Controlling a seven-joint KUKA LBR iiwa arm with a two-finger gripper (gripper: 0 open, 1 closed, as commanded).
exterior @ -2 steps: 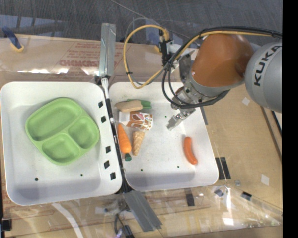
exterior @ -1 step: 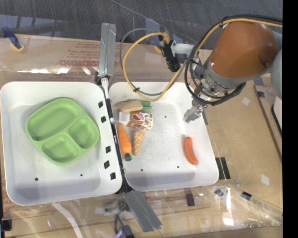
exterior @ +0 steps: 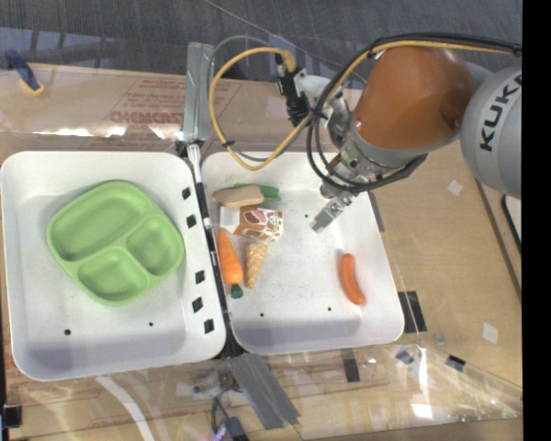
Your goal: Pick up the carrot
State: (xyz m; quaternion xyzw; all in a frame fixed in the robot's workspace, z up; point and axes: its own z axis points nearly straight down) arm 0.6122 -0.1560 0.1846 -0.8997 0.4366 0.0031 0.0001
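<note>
Carrot [exterior: 230, 257] lying lengthwise along the left wall of the right bin [exterior: 386, 315], green tip toward the viewer, untouched; pickup judged not yet begun. Just beyond it, an ice-cream cone toy [exterior: 256, 261], a printed packet [exterior: 257, 221] and a bread slice [exterior: 238, 195]; a sausage [exterior: 352, 278] lies well apart. Farther back, the claw [exterior: 329, 213] hangs over the bin's rear; its opening cannot be told, the wrist and cables masking it.
</note>
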